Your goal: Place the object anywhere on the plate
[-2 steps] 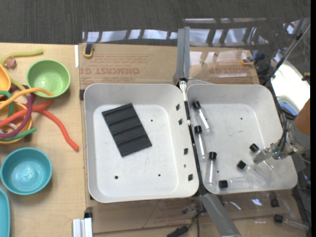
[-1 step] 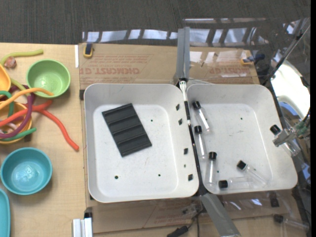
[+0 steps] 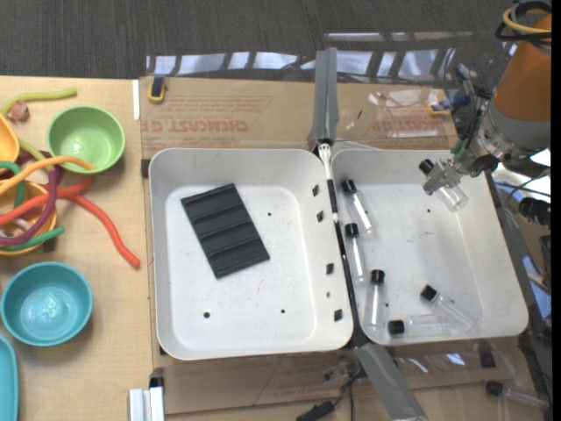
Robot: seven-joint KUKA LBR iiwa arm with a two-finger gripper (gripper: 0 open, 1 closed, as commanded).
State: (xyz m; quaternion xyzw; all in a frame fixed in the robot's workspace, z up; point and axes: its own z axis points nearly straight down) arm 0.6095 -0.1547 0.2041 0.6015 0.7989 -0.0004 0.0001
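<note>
A clear plastic tube with a black cap (image 3: 441,185) is sitting pinched between the closed fingers of the grey gripper (image 3: 449,179), hanging over the right white bin (image 3: 491,261), apparently awaiting carriage towards the dark ribbed rectangular plate (image 3: 224,230) lying in the left white bin (image 3: 166,261)

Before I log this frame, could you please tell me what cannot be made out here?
Camera view: the gripper is small and blurred; whether it grips the tube beside it is unclear.
Other tubes in the right bin: clear plastic on white, outlines faint.
Arm: cut off at the upper right corner.
</note>
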